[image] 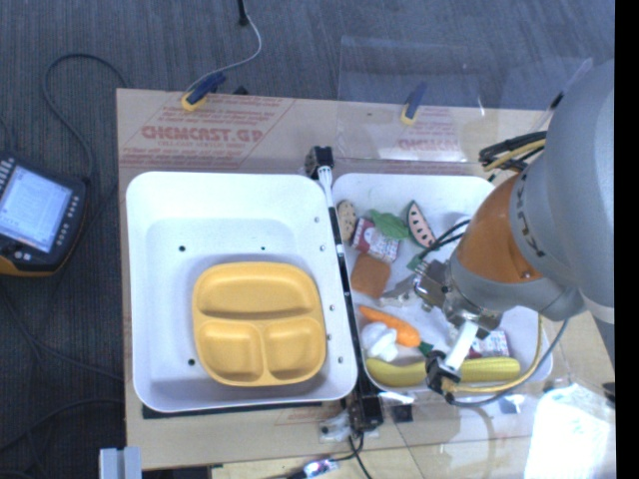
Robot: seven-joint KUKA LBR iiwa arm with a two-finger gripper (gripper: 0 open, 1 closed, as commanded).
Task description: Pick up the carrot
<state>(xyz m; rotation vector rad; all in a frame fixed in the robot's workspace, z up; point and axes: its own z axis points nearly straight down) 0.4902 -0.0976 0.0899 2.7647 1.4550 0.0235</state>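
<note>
The carrot (388, 322) is a small orange piece with a green end, lying in the right bin (351, 190) toward its front left. It rests between a brown item (368, 276) and a white item (379, 343). My gripper (431, 286) hangs below the orange-banded wrist over the middle of the right bin. It is a little to the right of the carrot and behind it, and apart from it. Nothing shows held in it.
A yellow banana (394, 372) and a corn cob (491, 369) lie along the right bin's front wall. A red packet (376, 239), a green piece (390, 222) and a watermelon slice (419, 225) sit at its back. The left bin (160, 218) holds a yellow divided plate (260, 322).
</note>
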